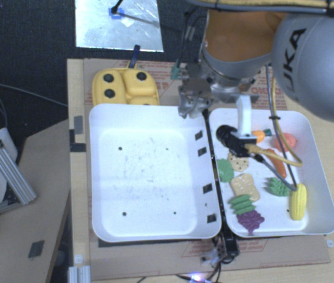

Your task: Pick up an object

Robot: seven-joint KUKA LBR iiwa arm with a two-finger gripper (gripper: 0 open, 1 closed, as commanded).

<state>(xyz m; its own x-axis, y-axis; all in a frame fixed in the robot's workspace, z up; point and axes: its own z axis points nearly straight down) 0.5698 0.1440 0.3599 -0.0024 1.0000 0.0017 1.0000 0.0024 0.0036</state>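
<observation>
Corn (yellow) — long axis upright

A robotics lab or test cell — not a home. Shown by the big grey-and-orange industrial arm with bundled cables, two shallow white plastic bins set side by side on a flat brown cardboard sheet, bare aluminium framing rails at left, small plastic toy foods as test pieces — and a taped-down shiny foil sheet behind.
</observation>
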